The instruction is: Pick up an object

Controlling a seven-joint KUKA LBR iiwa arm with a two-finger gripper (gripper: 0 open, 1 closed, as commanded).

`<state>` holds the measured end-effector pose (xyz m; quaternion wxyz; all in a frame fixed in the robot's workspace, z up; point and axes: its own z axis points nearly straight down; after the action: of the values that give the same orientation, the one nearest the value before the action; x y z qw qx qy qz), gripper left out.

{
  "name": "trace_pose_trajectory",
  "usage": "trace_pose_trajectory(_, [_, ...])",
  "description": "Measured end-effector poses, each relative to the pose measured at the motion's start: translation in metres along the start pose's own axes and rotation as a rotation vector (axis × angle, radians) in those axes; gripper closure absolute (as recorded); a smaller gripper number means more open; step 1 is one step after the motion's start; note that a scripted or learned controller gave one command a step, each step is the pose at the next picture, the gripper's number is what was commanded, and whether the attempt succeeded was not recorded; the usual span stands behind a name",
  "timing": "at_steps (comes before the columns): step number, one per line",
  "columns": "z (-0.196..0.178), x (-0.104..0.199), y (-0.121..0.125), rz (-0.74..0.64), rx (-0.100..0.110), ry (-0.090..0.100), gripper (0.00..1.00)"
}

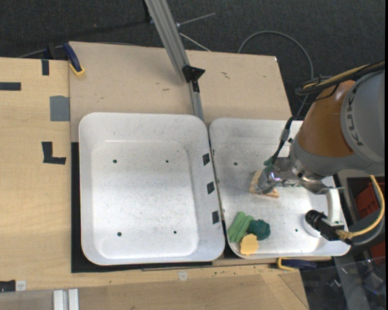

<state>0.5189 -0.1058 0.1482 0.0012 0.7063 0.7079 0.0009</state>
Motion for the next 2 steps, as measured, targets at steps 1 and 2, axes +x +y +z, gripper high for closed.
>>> trace_pose_trajectory(1, [-0.053, -0.001, -0.009, 0.001, 0.000, 0.000, 1.00])
trace_pose_trajectory(2, [-0.106, -0.001, -0.008, 0.000, -0.001, -0.001, 1.00])
